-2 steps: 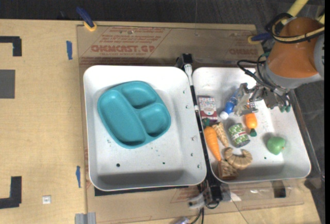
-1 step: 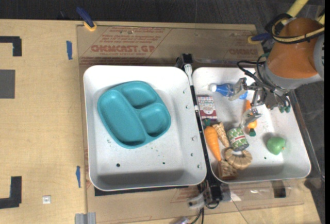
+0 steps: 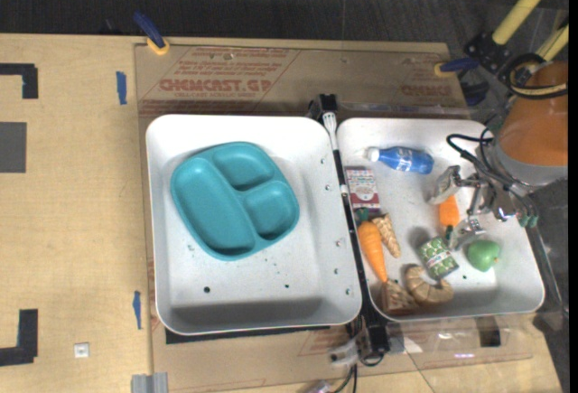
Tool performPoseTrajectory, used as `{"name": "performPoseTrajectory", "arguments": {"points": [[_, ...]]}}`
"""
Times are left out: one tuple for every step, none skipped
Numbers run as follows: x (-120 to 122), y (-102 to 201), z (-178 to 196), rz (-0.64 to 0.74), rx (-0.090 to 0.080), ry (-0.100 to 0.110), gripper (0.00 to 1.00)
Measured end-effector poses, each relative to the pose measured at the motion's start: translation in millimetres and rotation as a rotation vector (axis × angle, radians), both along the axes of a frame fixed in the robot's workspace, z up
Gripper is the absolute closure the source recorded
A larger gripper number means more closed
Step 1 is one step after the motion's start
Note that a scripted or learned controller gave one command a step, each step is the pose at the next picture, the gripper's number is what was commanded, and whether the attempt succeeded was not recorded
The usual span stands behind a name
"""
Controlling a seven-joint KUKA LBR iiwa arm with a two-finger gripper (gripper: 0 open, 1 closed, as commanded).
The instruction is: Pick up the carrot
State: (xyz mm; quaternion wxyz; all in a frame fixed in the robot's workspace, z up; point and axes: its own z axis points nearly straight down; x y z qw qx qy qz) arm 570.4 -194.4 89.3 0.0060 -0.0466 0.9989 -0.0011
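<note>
From the overhead camera I see the carrot [image 3: 371, 250] lying along the left wall of the right bin [image 3: 524, 296], near a small cob-like piece [image 3: 389, 236]. My gripper [image 3: 462, 206] hangs over the same bin, well right of the carrot, next to an orange piece [image 3: 448, 211]; I cannot tell how its jaws stand. A teal tray [image 3: 235, 199] sits in the left bin [image 3: 181, 292].

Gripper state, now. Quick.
Gripper: in the right bin, over an orange piece; open or closed cannot be told. The carrot lies untouched by the bin's left wall.
</note>
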Motion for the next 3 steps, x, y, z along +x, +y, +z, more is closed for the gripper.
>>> {"name": "performPoseTrajectory", "arguments": {"points": [[5, 2, 14, 0.002, -0.002, -0.015, 1.00], [8, 3, 26, 0.004, -0.003, -0.023, 1.00], [31, -11, 2, 0.461, -0.004, -0.004, 1.00]]}}
